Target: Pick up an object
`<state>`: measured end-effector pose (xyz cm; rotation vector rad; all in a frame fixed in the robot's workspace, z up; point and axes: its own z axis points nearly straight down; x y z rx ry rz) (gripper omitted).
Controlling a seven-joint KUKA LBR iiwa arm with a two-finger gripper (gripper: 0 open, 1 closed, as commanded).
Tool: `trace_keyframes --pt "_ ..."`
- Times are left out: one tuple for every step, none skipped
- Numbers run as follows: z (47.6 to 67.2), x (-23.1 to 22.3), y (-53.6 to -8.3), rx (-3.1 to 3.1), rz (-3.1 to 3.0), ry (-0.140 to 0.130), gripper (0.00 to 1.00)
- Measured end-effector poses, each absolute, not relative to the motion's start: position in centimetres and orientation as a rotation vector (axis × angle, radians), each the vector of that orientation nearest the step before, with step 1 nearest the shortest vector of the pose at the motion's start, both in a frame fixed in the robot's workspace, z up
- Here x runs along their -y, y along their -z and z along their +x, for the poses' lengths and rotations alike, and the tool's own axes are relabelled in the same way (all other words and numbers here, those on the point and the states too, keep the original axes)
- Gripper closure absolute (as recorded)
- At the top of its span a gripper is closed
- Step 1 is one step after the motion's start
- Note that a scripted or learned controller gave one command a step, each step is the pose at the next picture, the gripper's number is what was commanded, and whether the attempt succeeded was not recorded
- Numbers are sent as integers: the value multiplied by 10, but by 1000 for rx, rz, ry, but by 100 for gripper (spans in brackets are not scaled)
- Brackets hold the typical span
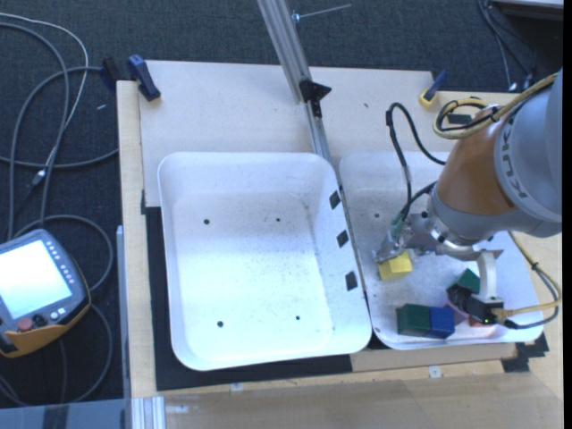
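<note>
End effector (pixel 396 250) fingers hidden; yellow block (pixel 395 265) directly beneath.

Place: a robotics lab or test cell
Bench: a plain board (pixel 232 114) bearing two shallow white bins (pixel 259 266), held down by blue clamps (pixel 143 77)
Arm: a grey KUKA arm (pixel 527 159) with an orange band
Controller: a teach pendant (pixel 36 289) lying on dark carpet (pixel 54 105)
Wiring: loose cables (pixel 45 150) trailing over the floor
Frame: an aluminium rail (pixel 281 34) above the bench

The arm (pixel 500 177) runs off the right edge (its base unseen) and covers much of the right bin (pixel 366 186).
</note>
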<state>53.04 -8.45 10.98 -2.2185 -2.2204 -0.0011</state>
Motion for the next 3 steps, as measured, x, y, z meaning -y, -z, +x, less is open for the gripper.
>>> trace_keyframes --pt "519 45 -204 2231 -2218 10 100" --pt "518 48 -200 2223 -2220 0 0" --pt "541 104 -103 2213 -2223 -7 0"
